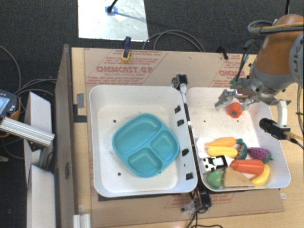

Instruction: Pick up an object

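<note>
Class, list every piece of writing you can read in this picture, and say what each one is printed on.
"CHEMCAST GP": red print on the brown protective sheet behind the left bin.
The same red print repeats at the sheet's right, too faint to read in full.
No other text is legible.

Glossy white plastic bins (137, 95); smooth teal plastic tray (145, 144); matt brown cardboard (156, 63) beneath.

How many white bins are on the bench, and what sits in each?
2. The left bin holds a teal divided plate. The right bin holds a pile of toy food at its near end and an orange piece below the gripper.
</note>
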`<move>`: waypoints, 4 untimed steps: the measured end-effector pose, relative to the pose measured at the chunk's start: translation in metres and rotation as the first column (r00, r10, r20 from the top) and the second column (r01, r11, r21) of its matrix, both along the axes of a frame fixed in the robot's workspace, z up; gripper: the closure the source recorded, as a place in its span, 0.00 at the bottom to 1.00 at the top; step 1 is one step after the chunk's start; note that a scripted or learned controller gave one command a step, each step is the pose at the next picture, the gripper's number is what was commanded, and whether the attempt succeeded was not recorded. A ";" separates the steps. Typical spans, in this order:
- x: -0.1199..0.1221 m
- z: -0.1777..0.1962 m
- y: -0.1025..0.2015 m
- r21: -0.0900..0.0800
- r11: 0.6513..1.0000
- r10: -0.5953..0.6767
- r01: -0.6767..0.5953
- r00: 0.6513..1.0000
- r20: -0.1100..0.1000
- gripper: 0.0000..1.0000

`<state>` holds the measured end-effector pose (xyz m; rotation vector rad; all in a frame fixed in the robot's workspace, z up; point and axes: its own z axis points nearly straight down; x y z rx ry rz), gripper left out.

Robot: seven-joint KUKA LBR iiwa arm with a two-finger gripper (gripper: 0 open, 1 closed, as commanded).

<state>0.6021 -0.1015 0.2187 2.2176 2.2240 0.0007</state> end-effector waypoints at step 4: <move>0.068 -0.123 -0.036 -0.001 1.000 0.004 -0.004 1.000 0.006 1.00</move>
